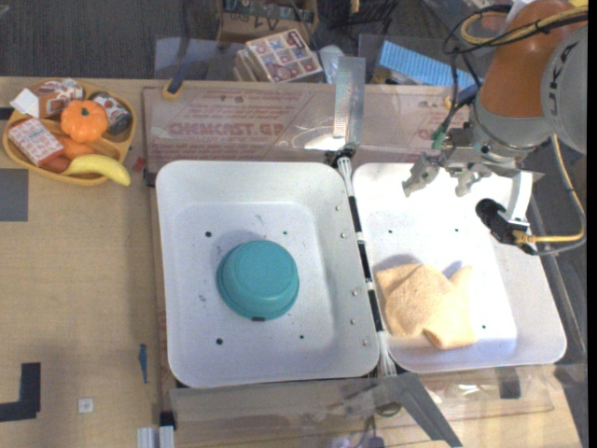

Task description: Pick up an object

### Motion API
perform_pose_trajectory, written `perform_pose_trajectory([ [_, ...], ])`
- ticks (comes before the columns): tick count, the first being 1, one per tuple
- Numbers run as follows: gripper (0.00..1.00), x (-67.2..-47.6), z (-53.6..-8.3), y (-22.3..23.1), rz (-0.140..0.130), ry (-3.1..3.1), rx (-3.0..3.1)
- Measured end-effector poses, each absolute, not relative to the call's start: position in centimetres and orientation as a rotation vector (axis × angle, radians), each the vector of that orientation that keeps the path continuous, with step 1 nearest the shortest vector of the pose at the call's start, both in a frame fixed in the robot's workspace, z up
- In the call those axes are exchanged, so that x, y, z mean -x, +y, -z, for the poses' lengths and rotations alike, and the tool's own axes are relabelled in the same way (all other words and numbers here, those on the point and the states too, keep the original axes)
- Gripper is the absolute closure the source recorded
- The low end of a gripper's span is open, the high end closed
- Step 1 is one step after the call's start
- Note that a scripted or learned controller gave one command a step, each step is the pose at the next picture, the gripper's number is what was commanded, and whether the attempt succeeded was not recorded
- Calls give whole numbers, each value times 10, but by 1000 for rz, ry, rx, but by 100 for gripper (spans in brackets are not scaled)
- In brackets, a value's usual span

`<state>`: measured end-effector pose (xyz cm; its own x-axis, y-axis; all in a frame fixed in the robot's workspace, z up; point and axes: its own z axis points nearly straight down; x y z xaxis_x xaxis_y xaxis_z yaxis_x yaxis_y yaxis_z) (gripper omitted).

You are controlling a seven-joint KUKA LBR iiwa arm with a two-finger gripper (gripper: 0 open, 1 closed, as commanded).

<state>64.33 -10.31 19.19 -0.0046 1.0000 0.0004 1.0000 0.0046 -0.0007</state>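
The arm reaches in from the right, its orange band above the wrist. The gripper hangs over the far part of the right bin, above bare white floor. Its fingers are spread apart and hold nothing between them.

In the right bin lies one object, a tan sponge-like pad, lumpy and irregular, resting toward the near left part of the bin, close against the divider between the bins. The gripper is well apart from it, farther back in the bin.

The left bin holds a teal bowl, turned upside down, roughly in the middle of the floor.

To the far left on the bench sits a yellow tray with toy food: an orange pumpkin, a banana and small boxed items. A cardboard sheet with red lettering lies behind the bins.
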Motion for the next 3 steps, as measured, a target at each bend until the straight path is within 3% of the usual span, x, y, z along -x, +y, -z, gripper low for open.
perform_pose_trajectory([
  [1,0,-583,-186,-164,0,-2275,2167],
  [2,0,-558,-93,-200,1,-2385,2047],
  [3,100,-558,-103,-204,3,-2381,2057],
])
